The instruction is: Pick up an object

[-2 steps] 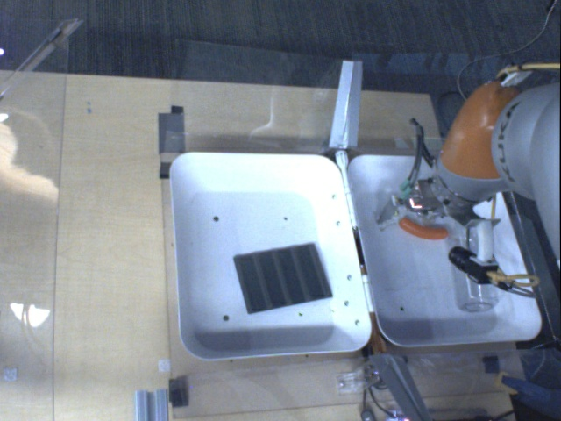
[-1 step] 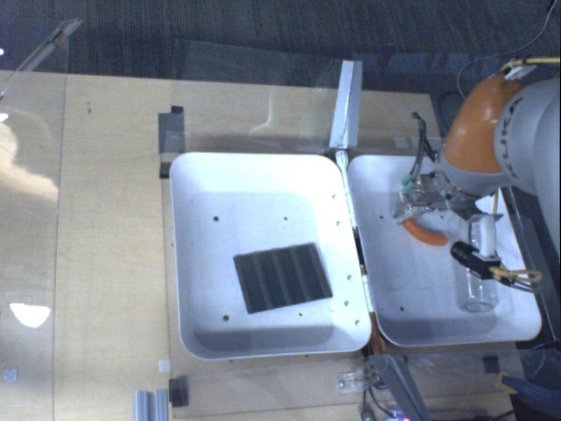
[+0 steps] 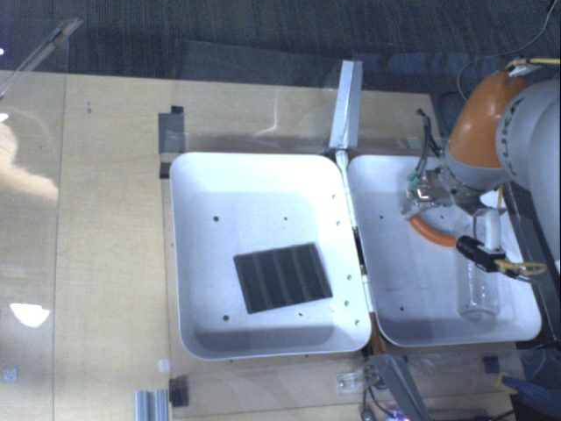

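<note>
1. A pale wooden bench [image 3: 105, 235] was seen from above, bearing two shallow white bins side by side.
2. The left bin [image 3: 219, 191] held one thing: a dark ribbed mat [image 3: 282, 277], a flat rectangle lying slightly askew toward the 5 o'clock part of the bin floor.
3. The right bin [image 3: 394, 270] held a clear bottle [image 3: 480, 288], lying toward the bin's 4 o'clock corner with its length running roughly from 12 to 6 o'clock.
4. An orange curved piece [image 3: 429, 231] also lay in the right bin, toward its 12 o'clock half, bent like a short arc.
5. A grey arm [image 3: 526, 139] with an orange band reached in from the 3 o'clock side of the view.
6. Its gripper [image 3: 424, 191] hung over the right bin's 12 o'clock part, near the back wall.
7. Whether the gripper was released or clenched could not be told; its tip was small and cluttered, and nothing could be seen grasped in it.
8. From the gripper, the orange curved piece lay just beside it at 6 o'clock; whether they touched could not be told.
9. The clear bottle lay apart from the gripper at about 5 o'clock.
10. The dark ribbed mat lay well apart at about 8 o'clock, across the wall between the bins.
</note>
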You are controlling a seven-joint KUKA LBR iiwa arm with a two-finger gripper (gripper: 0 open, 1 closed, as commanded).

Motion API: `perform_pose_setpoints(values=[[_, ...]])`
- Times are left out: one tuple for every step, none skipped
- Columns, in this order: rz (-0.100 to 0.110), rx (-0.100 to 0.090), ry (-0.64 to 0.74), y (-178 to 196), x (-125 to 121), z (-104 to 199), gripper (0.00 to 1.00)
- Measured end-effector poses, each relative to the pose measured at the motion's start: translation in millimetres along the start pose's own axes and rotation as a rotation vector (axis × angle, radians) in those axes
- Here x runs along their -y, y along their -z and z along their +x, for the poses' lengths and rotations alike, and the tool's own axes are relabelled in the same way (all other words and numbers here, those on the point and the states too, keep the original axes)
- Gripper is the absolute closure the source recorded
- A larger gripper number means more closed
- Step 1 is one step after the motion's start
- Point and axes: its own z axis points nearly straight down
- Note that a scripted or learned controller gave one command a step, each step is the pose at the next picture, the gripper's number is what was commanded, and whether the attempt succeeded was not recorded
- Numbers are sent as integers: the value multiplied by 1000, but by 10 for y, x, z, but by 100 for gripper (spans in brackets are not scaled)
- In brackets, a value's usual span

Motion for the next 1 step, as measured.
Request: perform_pose_setpoints(values=[[2, -2, 234, 1207, -242, 549, 100]])
